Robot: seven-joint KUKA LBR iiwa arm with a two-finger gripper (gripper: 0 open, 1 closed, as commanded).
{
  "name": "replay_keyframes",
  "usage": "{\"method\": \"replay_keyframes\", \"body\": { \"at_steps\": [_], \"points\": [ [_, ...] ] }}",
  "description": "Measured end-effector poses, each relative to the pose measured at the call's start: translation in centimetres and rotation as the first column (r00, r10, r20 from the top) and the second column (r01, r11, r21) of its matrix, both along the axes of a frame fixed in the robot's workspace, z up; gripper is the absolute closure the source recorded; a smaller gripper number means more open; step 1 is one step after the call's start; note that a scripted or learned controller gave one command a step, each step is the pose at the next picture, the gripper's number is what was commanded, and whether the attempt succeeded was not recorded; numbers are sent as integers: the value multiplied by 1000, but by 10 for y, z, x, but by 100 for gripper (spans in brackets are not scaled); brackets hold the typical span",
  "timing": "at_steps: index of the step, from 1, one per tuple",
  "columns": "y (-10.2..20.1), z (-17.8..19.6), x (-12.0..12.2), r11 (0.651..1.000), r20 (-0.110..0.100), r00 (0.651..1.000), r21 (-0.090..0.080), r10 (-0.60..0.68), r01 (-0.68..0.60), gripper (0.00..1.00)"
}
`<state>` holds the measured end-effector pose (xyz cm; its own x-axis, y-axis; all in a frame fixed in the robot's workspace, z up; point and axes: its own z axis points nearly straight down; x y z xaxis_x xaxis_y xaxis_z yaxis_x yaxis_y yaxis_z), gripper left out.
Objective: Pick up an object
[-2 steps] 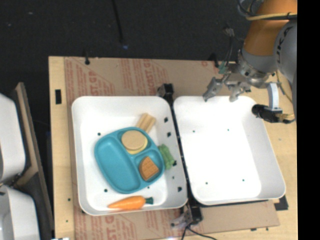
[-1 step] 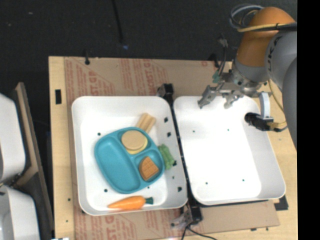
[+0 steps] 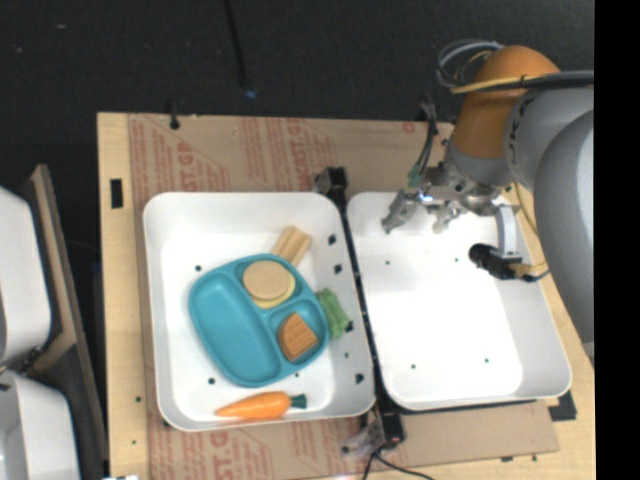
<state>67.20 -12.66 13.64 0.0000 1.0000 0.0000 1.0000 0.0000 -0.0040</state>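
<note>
Right now my end effector (image 3: 418, 212) hangs over the far edge of the right bin (image 3: 455, 368), at that bin's upper left corner in the camera view. Its two fingers (image 3: 397, 213) stand spread apart with nothing between them, so it is open and holds nothing. My orange band (image 3: 490, 103) sits just above and behind it, with the grey arm running off to the right.

Everything I could pick lies in the left bin (image 3: 170, 238), across the divider to the left of my end effector and nearer the camera. A blue compartment tray (image 3: 235, 333) lies flat there, well apart from my fingers. A round tan disc (image 3: 270, 281) rests in the tray's upper compartment, and a brown toast-like piece (image 3: 298, 336) rests in the lower right one. A pale wooden block (image 3: 292, 243) touches the tray's far edge and is the thing nearest my end effector. A green piece (image 3: 334, 313) lies against the tray's right side. An orange carrot (image 3: 262, 405) lies along the bin's near wall, farthest from me. Both bins sit on the counter (image 3: 230, 153).
</note>
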Motion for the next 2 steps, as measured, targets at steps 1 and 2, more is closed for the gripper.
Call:
{"method": "replay_keyframes", "body": {
  "at_steps": [1,2],
  "points": [
    [-1,14,1,1000,7,1000,0,0,0,100],
    [3,58,2,1000,9,1000,-1,0,0,100]
  ]
}}
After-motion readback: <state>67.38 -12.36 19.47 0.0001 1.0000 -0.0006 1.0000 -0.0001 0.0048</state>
